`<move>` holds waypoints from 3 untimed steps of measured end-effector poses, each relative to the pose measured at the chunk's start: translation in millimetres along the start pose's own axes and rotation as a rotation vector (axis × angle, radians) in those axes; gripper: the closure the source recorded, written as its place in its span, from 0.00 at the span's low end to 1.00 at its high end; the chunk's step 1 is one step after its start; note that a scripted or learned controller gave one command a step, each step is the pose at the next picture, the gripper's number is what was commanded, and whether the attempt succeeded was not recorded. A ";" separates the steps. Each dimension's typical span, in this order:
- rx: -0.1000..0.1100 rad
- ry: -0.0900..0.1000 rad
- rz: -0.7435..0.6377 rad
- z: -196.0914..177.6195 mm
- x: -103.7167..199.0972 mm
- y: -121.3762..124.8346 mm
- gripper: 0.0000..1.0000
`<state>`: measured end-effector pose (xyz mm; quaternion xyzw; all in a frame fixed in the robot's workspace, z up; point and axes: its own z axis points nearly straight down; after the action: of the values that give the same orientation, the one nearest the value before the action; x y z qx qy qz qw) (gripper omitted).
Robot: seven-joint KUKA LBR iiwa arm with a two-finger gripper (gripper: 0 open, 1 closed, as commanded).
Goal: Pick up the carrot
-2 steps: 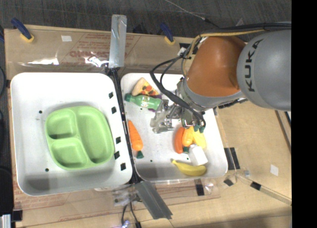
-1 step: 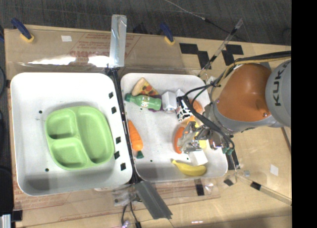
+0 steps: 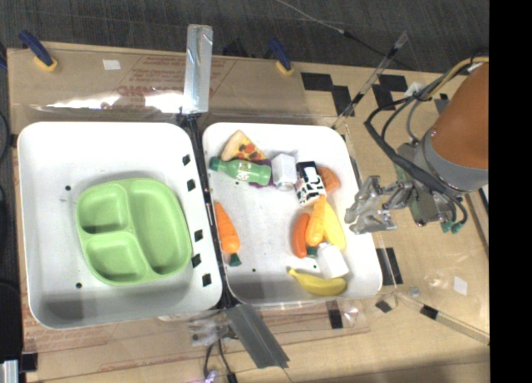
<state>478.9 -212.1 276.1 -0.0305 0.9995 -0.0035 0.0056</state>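
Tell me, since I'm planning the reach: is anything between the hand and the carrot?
Yes. The hand sits outside the right bin's right wall. The carrot lies against the far, left wall. Between them lie the orange and yellow toy foods and a black-and-white carton.

carrot (image 3: 225,228) right bin's left wall | pincer (image 3: 366,210) outside right rim

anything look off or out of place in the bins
Nothing is spilled or broken. The carrot lies apart from the other toys, against the right bin's left wall. The green plate sits in the left bin. The gripper hangs outside the right bin's right edge.
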 end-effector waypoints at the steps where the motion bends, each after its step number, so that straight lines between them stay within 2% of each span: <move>1: -0.010 0.010 -0.321 32.3 -20.0 50.5 1.00; 2: -0.005 0.003 -0.521 -44.6 -15.5 65.0 1.00; 3: -0.012 0.008 -0.811 -24.7 -32.8 98.9 1.00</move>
<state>505.3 -111.2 300.5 -0.4222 0.9065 0.0004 -0.0003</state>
